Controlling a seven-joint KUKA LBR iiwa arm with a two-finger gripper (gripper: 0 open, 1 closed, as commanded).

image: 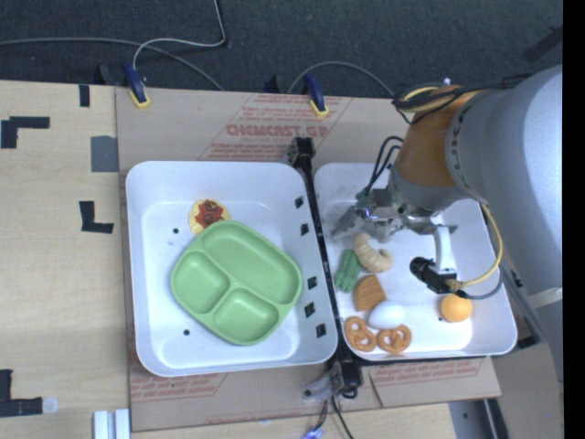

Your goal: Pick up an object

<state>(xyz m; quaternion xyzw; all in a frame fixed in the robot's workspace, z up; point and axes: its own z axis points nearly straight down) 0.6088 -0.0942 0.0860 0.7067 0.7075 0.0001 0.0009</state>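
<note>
— Where is the croissant (373, 255)?
— In the right bin (494, 337), just below the gripper (370, 219), beside a green pod (346, 270) and a cracker (369, 293).
— Gripper grasping anything?
— Can't tell from here.
— What else?
— An egg (388, 315), two pretzels (377, 337), an orange (455, 308). The left bin (155, 186) has a green tray (236, 282) and a small pizza (207, 214).

Pale croissant (373, 255) in right bin (489, 323).

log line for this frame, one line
arm: over right bin | tool: above beige curved toy food | held: nothing seen | left bin: green divided tray
</note>
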